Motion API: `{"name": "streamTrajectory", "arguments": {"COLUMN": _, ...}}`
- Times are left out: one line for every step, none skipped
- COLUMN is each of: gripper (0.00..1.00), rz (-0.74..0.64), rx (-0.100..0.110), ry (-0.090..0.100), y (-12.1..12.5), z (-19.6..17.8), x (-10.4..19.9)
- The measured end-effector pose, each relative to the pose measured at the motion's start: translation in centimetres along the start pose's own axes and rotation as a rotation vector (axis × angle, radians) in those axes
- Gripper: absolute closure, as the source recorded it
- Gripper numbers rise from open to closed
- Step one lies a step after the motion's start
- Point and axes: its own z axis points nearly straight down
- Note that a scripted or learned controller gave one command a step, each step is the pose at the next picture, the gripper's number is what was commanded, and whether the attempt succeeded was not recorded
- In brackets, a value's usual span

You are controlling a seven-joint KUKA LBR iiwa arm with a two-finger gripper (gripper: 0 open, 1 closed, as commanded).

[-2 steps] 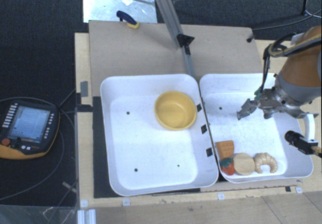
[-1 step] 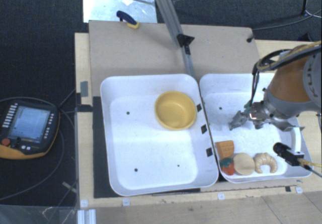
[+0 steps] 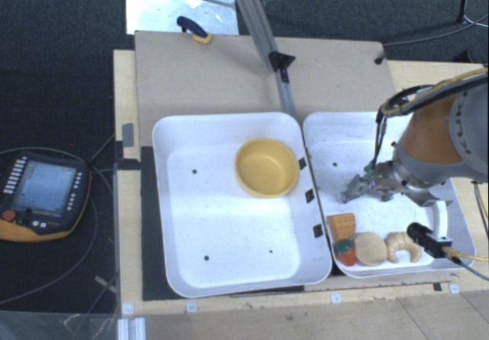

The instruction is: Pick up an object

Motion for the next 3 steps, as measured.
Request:
{"name": "streamTrajectory", "arguments": {"gripper": 1.00, "rz": 0.000, "rx": -0.003, "ry": 0.000, "y": 0.1, "z": -1.2, "x": 0.0}}
{"name": "streamTrajectory", "arguments": {"gripper": 1.00, "rz": -0.001, "rx": -0.007, "ry": -0.001, "y": 0.3, "z": -7.4, "x": 0.4}}
{"name": "streamTrajectory", "arguments": {"gripper": 1.00, "rz": 0.000, "rx": -0.006, "ry": -0.001, "y": 0.4, "z": -11.3, "x": 0.4}}
